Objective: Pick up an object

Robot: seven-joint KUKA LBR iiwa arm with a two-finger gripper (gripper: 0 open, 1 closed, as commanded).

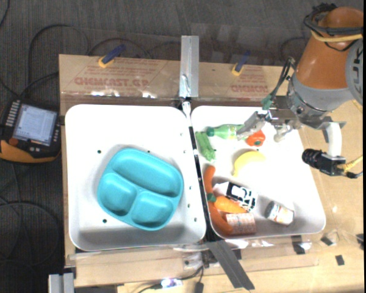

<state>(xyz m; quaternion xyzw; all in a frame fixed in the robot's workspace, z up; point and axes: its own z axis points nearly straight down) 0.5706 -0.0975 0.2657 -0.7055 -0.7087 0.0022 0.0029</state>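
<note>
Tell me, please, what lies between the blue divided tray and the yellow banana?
In the camera view, between the blue tray and the banana stand the two bins' adjoining walls, then the green vegetable just inside the right bin.

Small orange-red tomato-like object (255,139) in the right bin's far part — beside the yellow banana (247,159).

Blue divided tray (141,188) in left bin (79,163); handheld pendant (27,132) on floor left of bench.

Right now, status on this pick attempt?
Gripper low over right bin, fingers spread. Orange-red item just below, not held. Yellow banana, green bottle close by.
</note>
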